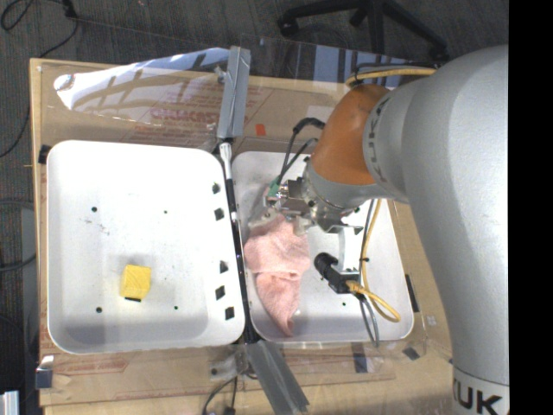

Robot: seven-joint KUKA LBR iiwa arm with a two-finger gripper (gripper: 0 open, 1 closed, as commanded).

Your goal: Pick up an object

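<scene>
The gripper is low in the right bin, at the far-left part of it, just over the far end of a pink cloth. The wrist and its metal parts hide the tips, so I cannot tell if it is wide, narrow, or has the cloth. The cloth lies crumpled along the left wall of the right bin and reaches down to the near-left corner. It touches or nearly touches the gripper at its far end, I cannot tell which.

The arm comes from the right, w/ an orange band above the wrist, and covers most of the right side of this bin. A black cable end and a yellow cable hang below the wrist, over the bin floor, right of the cloth.

In the left bin a small yellow block lies near the near-left area, well apart from the gripper. Both bins sit side by side on the tabletop
</scene>
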